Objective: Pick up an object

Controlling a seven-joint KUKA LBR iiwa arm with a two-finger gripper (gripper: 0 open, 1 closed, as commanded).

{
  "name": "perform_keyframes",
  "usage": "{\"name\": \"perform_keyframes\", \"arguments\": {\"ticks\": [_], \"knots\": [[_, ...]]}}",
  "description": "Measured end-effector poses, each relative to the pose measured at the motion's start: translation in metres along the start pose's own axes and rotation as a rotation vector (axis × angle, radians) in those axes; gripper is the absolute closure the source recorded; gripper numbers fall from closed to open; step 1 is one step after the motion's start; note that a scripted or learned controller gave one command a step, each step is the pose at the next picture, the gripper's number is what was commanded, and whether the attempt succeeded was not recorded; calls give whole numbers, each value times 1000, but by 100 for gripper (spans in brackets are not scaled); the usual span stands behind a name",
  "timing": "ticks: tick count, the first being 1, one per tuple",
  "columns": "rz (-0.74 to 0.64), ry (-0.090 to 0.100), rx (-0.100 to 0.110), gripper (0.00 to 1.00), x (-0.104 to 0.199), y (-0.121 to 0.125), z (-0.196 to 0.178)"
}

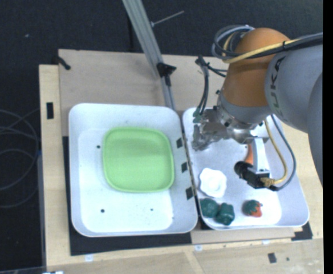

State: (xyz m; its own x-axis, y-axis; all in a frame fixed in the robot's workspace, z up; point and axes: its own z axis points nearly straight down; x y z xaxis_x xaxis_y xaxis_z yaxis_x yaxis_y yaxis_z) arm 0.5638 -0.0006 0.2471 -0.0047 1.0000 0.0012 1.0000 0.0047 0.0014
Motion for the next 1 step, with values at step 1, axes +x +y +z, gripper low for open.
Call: {"name": "perform_keyframes", "arguments": {"ticks": [1], "knots": [[1,0,1,100,47,-4,1]]}}
